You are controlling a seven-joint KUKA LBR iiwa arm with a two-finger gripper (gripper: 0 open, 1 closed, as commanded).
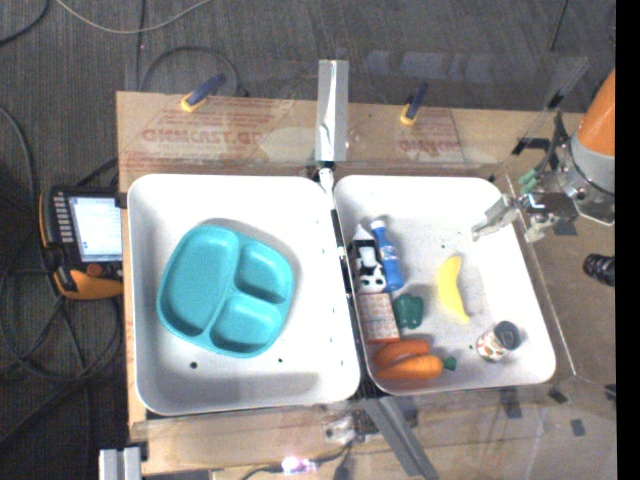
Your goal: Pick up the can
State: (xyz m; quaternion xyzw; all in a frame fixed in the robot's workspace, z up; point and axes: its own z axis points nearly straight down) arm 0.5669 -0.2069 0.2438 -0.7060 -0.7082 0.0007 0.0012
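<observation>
The can (497, 341) is small, with a white and red label and a dark end. It lies tipped in the front right corner of the right bin (470, 190). My gripper (506, 224) hangs over that bin's right rim, well behind the can and apart from it. Its fingers are open with nothing between them. One grey finger (488, 221) points left over the bin floor.
In the right bin, a yellow banana (453, 287) lies left of the can. Further left are a blue bottle (386, 254), a red and white box (376, 315), a green piece (409, 311) and a carrot (410, 367). The left bin (150, 368) holds a turquoise divided tray (229, 288).
</observation>
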